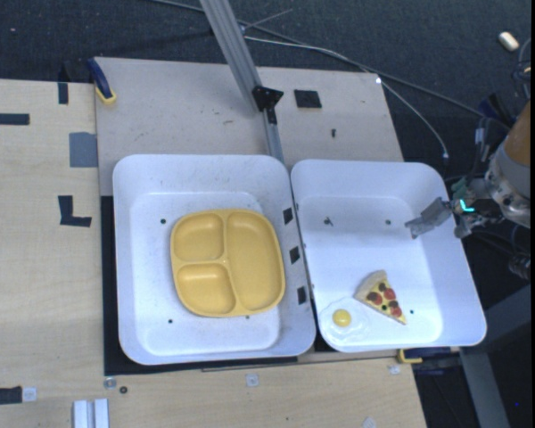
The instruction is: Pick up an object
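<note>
A toy pizza slice point(382, 295) lies in the right bin point(366, 181), near its front. Beside it, to the left, sits a small toy fried egg point(342, 319). A yellow divided plate point(226, 262) rests in the middle of the left bin point(134, 239). My gripper point(440, 222) hangs over the right bin's right rim, well behind and to the right of the pizza slice. Its fingers are spread open and there is nothing between them.
A metal pole point(236, 52) slants down to the gap between the bins at the back. Cables run across the dark floor behind the bench. A blue and yellow clamp point(101, 80) sits at the bench's back left corner.
</note>
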